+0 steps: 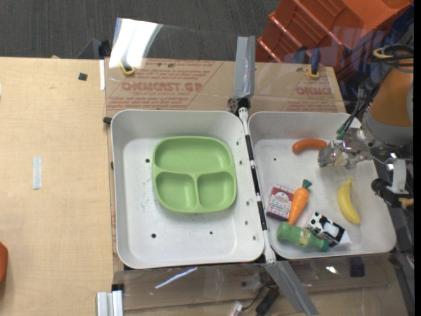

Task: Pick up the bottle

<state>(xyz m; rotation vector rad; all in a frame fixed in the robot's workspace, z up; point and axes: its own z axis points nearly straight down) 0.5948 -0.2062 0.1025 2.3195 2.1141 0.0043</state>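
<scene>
The bottle (pixel 302 236) is small and green with a yellowish label, lying on its side near the front wall of the right bin (pixel 263 129). It rests beside a carrot (pixel 299 201) and a black-and-white carton (pixel 327 228). My gripper (pixel 339 157) hangs over the back right part of that bin, just right of an orange sausage (pixel 309 145) and above a banana (pixel 348 202). It is well behind the bottle and nothing shows between its metal fingers.
The left bin (pixel 125 176) holds a green divided plate (pixel 195 174). A small red-and-white box (pixel 281 203) lies next to the carrot. Cardboard (pixel 197 81) lies behind both bins, with orange crates (pixel 342 12) at the back right.
</scene>
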